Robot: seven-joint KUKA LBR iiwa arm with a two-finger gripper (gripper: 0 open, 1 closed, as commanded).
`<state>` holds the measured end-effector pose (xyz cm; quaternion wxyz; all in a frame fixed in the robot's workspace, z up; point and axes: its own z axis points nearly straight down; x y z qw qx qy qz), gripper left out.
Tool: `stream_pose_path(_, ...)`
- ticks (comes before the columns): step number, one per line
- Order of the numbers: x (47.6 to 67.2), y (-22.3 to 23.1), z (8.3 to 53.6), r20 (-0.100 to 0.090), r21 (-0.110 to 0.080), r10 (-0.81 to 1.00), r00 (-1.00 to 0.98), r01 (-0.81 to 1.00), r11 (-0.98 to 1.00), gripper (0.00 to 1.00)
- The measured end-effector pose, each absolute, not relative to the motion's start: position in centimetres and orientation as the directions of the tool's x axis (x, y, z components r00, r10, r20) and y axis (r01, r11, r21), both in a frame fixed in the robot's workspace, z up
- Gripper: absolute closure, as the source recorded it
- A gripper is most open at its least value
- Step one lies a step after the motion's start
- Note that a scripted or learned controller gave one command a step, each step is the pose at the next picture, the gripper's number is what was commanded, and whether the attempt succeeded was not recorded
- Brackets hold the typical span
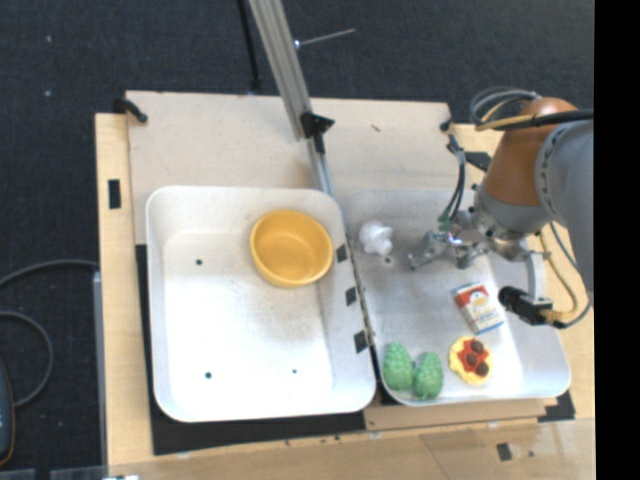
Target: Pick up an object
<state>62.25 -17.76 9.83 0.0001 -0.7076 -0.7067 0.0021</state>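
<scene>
Several small things lie in the right bin (545, 373). A white crumpled-looking object (376, 237) sits near that bin's far left corner. A small red-and-white box (479, 307) lies toward the right side, tilted. A yellow item with dark red parts (470, 359) rests near the near edge, and two green bumpy pieces (412, 371) lie side by side, touching, at the near left corner. The left bin (200, 368) holds a yellow bowl (291, 247), upright, close to its far right corner.

The grey arm (530, 173), orange-banded above the wrist, comes in over the tabletop's right edge and bends down into the right bin. The gripper (425, 254) points left, just beside the white object; nothing is seen between its fingers, and whether they are spread or pressed together cannot be told.
</scene>
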Motion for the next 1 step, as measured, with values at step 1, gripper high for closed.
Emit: stream_pose_path(1,62.47,-17.82,11.29,-0.003,0.006,1.000,0.003,1.000,-0.003,1.00)
